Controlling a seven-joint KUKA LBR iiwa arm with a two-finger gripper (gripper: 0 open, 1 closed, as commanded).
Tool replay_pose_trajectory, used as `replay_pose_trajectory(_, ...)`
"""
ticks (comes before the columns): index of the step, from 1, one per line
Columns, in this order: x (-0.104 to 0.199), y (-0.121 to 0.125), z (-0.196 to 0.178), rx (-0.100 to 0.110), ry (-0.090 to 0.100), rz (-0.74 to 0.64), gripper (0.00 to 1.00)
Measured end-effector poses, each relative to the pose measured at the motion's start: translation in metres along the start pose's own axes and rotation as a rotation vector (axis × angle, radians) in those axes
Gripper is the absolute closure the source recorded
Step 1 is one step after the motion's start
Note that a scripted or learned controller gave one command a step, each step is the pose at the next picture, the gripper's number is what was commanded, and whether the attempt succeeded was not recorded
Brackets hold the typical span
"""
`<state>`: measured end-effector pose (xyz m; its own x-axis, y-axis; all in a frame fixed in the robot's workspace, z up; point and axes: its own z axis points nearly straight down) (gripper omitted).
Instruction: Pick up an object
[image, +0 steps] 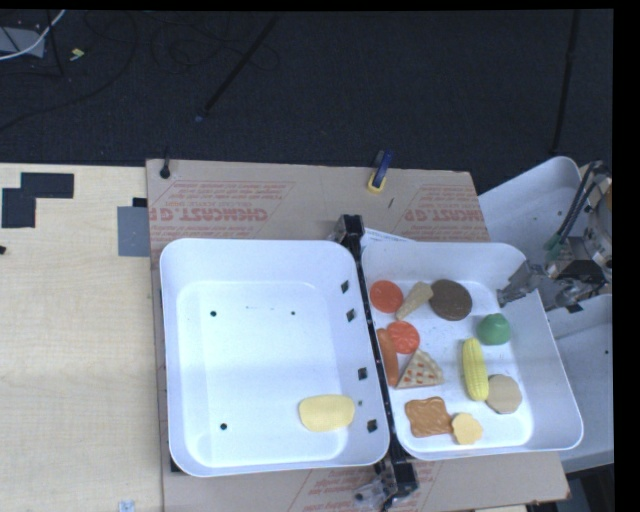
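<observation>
Hand (522, 283) at right bin's (560, 410) upper-right rim, grip state unreadable, probably empty. Green ball (492, 328) nearest, just below-left.

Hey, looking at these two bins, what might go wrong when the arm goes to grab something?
The right bin is crowded: the corn cob sits close to the green ball and the tan piece, so a grab may nudge neighbours. The gripper hangs at the bin's rim and could clip it going in.
</observation>
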<state>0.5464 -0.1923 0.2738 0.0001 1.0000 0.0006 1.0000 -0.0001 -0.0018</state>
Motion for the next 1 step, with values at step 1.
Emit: replay_pose_trajectory(1,0.0290,0.0187,0.1938,0.002,0.002,-0.003,0.00)
